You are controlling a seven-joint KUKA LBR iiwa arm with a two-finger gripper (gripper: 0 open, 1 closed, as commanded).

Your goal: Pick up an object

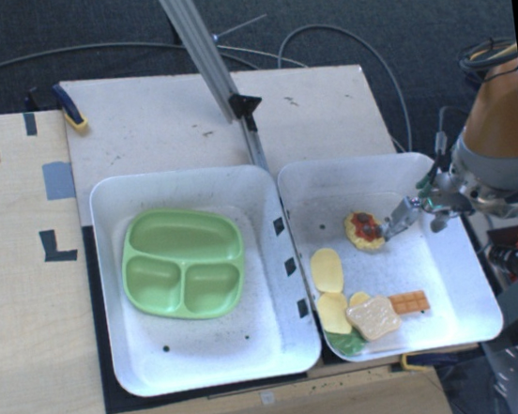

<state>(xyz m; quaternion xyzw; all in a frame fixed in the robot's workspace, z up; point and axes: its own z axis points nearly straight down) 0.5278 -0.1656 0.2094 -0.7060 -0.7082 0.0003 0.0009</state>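
Note:
In the right bin [456, 265] lie several toy foods: a small pizza-like round with red topping [364, 231], two yellow ovals [326, 270] [334, 313], a slice of toast [375, 318] and an orange wafer [408, 303]. My gripper [399, 219] reaches in from the right, its tip just right of the pizza round and close to touching it. Nothing shows between its fingers.
The left bin [125, 342] holds a green divided plate [184, 262]. A grey metal bar [206, 52] slants down to the divider between the bins. Cables run across the dark floor behind the bench. A green piece [350, 343] peeks from under the toast.

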